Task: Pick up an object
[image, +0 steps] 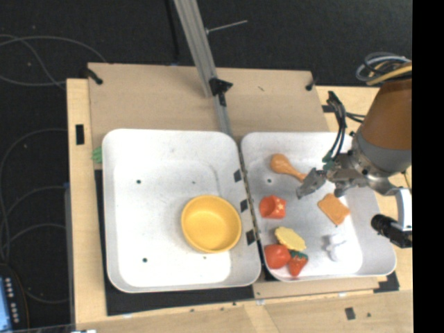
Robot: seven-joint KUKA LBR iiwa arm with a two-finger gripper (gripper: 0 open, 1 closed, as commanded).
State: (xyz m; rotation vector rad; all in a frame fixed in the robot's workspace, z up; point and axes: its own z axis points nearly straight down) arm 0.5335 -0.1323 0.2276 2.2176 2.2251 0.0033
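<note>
My gripper (325,186) hangs over the right bin (371,259), its two dark fingers spread open with nothing between them. An orange block (334,209) lies just below its right finger. To the gripper's left lies an orange drumstick-shaped toy (285,165). A red pepper (272,207) sits near the bin's left wall. Nearer the front edge are a yellow toy (290,238), a red tomato (276,256), a strawberry (298,263) and a small white piece (334,247).
The left bin (139,165) holds a yellow bowl (211,223) near its right side. A grey metal rail (198,40) slants down from the top to the divide between the bins. The arm's orange band (392,116) stands over the right bin's right edge.
</note>
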